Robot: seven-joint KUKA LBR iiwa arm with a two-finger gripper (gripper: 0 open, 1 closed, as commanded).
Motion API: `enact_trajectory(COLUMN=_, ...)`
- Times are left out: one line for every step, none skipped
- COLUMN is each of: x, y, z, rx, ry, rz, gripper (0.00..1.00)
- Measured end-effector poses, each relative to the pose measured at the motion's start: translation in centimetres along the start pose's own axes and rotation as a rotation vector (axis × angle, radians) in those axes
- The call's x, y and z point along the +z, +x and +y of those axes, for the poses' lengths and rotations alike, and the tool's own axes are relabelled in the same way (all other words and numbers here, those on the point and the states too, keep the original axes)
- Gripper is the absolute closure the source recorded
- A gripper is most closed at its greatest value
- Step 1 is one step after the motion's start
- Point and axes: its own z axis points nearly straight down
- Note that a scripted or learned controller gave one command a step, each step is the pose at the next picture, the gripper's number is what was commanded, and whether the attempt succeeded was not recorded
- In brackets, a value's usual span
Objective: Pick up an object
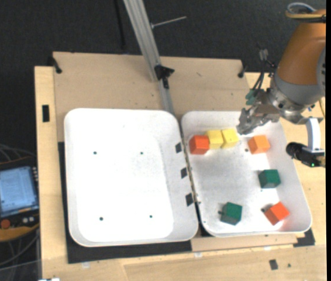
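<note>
Seven small blocks lie in the right bin (297, 206). Tool (246, 123) sits at the bin's 12 o'clock edge, just beside the right yellow block (230, 136); opening cannot be told. That block is a cube, no long axis, touching a second yellow block (216, 138) at its 9 o'clock.

**Seven blocks in the right bin**

A red-orange cube (199, 144), and two yellow cubes (216, 138) (229, 136) sit touching in a row at twelve o'clock. An orange cube (259, 144) lies at two o'clock, a dark green cube (269, 178) at three, a tilted red-orange cube (276, 213) at five, and another green cube (231, 213) at six.
</note>
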Motion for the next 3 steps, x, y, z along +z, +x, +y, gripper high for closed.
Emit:
enact_trajectory(x=-3.1, y=-0.1, z=0.1, rx=0.000, ry=0.003, rz=0.000, gripper=1.00)
enact_trajectory(x=-3.0, y=4.6, z=-1.6, rx=-0.002, ry=0.007, rz=0.001, gripper=1.00)
enact_trajectory(x=-1.5, y=9.5, z=-1.6, rx=-0.003, ry=0.008, rz=0.002, gripper=1.00)
